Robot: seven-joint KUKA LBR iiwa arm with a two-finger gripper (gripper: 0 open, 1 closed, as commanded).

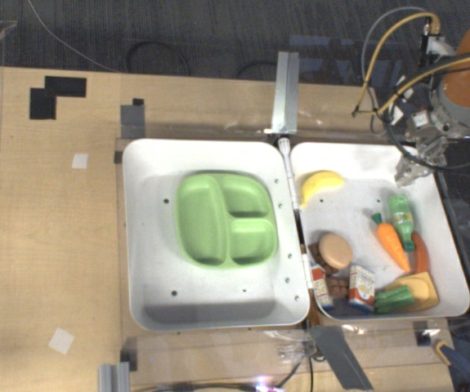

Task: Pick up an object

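Your gripper hovers at the right bin's far corner, finger state impossible to tell, green bottle and carrot just below: crowded toys risk a glancing, empty grasp.

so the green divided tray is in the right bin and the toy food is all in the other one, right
Not quite: the camera view shows the green divided tray in the left bin. The toy food, such as the carrot and lemon, lies in the right bin.
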